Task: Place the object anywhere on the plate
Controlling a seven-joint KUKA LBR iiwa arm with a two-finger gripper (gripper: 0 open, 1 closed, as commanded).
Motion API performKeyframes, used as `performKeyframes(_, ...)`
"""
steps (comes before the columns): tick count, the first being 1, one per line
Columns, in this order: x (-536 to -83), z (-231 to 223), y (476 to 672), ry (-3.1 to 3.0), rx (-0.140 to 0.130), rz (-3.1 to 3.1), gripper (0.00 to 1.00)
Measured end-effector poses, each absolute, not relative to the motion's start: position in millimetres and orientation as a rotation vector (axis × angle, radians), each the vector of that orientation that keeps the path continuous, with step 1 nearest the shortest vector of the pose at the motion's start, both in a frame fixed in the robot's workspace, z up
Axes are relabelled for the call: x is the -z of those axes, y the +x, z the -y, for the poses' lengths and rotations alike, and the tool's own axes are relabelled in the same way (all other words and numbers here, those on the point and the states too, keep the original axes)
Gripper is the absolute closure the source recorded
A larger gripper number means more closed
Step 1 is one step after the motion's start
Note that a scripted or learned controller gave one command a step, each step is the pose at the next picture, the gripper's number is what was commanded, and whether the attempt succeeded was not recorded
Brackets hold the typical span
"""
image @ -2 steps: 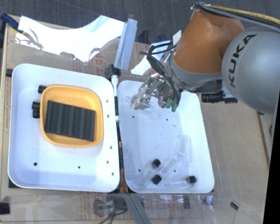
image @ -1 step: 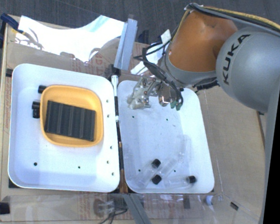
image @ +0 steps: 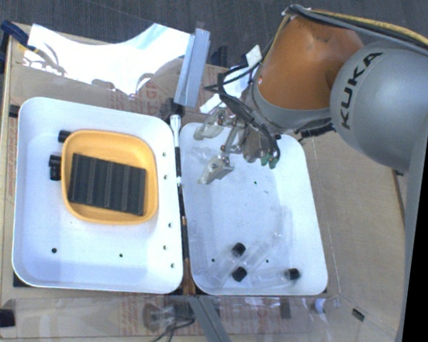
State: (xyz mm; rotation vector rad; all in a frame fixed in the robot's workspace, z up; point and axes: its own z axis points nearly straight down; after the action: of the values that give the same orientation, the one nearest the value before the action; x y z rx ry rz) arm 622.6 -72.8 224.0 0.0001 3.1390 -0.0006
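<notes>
A yellow plate (image: 144, 157) lies in the left bin (image: 69, 264), with a dark ridged slab (image: 109, 184) on its middle. In the right bin (image: 309, 218), near the front, lies a clear plastic object (image: 270, 248) with small black caps (image: 239, 249) around it; its outline is hard to make out. My gripper (image: 215, 149) hangs over the back left part of the right bin, well behind the clear object and to the right of the plate. Its two silver fingers (image: 215, 171) stand apart, open, with nothing between them.
Two small black pieces (image: 55, 166) sit in the left bin just left of the plate. A grey bar (image: 192, 66) and white sheeting (image: 104, 58) lie behind the bins. The arm's orange band (image: 303, 57) looms over the right bin's back edge.
</notes>
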Motion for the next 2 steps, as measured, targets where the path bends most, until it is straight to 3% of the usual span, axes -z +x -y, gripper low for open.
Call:
performKeyframes(1, -237.3, 43.5, 608.8, 0.087, 0.001, -3.141, 0.0)
performKeyframes(2, -230.3, 24.5, 620.3, -0.497, 0.0, -3.099, 0.0)
